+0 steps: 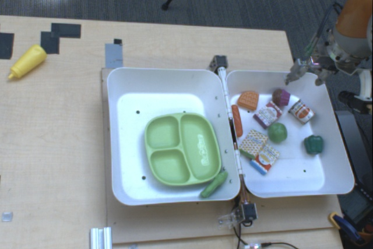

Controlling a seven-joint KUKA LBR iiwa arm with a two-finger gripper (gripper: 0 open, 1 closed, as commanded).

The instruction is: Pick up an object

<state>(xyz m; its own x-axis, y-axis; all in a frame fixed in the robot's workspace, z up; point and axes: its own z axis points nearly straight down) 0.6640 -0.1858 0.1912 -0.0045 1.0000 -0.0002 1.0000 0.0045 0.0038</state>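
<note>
Hovering over the right bin's [344, 178] far corner, your gripper [306, 72] is spreading its fingers wide, grasping nothing. The purple toy [281, 96] is sitting just below it.

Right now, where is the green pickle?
The green pickle lies in the left bin, at its near right corner, beside the green divided plate.

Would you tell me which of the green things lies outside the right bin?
The green pickle, beside the green plate in the left bin; the others sit in the right bin.
</note>
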